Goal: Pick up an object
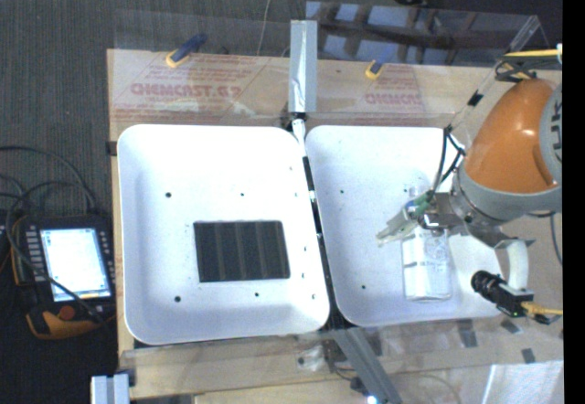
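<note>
A clear plastic bottle [427,267] lies in the right bin [366,174], near its front right part. My gripper [405,219] hangs over the bottle's far end, at the tip of the grey and orange arm [512,142] that reaches in from the right. Whether the gripper touches the bottle is unclear from this angle. A dark ribbed rectangular block [241,250] lies flat in the left bin [164,164], a little in front of its middle.
The two bins meet at a ridge [311,210] down the middle. Yellow clamps [186,49] sit on the wooden board behind the bins. A hand-held controller with a lit screen [73,263] lies on the floor at the left.
</note>
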